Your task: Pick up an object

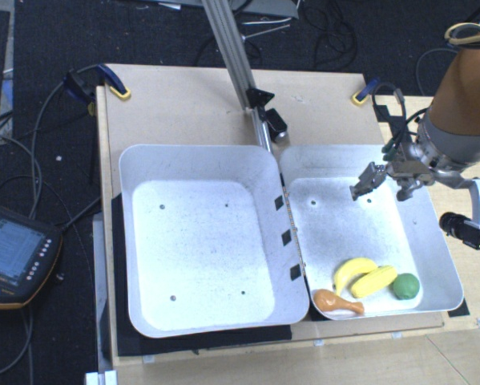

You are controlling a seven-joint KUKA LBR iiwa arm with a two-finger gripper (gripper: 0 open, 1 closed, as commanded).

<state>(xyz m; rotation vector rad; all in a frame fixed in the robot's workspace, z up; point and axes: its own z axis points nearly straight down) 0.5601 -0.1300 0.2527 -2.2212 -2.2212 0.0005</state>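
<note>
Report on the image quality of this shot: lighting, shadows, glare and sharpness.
Camera view: even, soft light, with little glare on the white bins; the gripper casts only a faint shadow; the bananas, green ball and orange piece look slightly soft; the arm's edges are a little blurred.

Right bin [320, 215]: floor open across its middle and far part. Obstacles bunched in the near corner: two bananas [362, 276] touching each other, a green ball [405, 286] just beside them, an orange piece [336, 301] at the near rim. Tool [384, 180] above the far right part. Left bin [199, 239]: floor open throughout. Slanted metal pole [235, 50] rises from the far junction of the bins.
</note>
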